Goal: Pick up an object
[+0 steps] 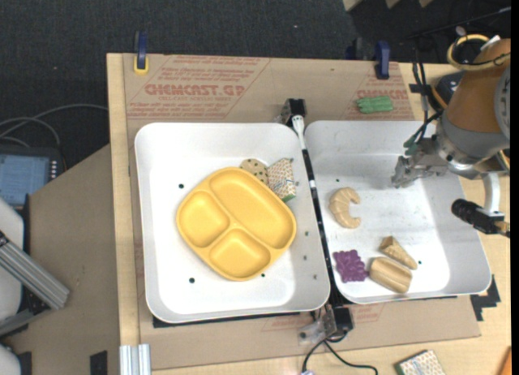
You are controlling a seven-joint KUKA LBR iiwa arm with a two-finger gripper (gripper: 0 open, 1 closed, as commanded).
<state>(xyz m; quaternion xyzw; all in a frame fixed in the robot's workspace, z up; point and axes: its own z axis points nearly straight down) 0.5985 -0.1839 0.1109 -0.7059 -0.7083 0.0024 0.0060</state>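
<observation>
From the overhead camera, the claw (403,172) hangs low over the upper part of the right bin (462,284), and nothing sits between its tips; from this slant I cannot tell how it is set. Closest to it is the croissant (346,207), lying down and to the left of the claw, its curved length running roughly top to bottom of the bin. So the coming move, I'd guess, is a short slide that way and a drop. Farther below the claw lie a bread roll (390,274), a tan wedge (399,252) touching it, and a purple grape bunch (349,265) just beside the roll (all near the bin's lower rim). Well off to the claw's left, across the divider, a yellow divided plate (235,223) fills the left bin (162,162). The bench (203,85) is brown board, with dark carpet beyond.
</observation>
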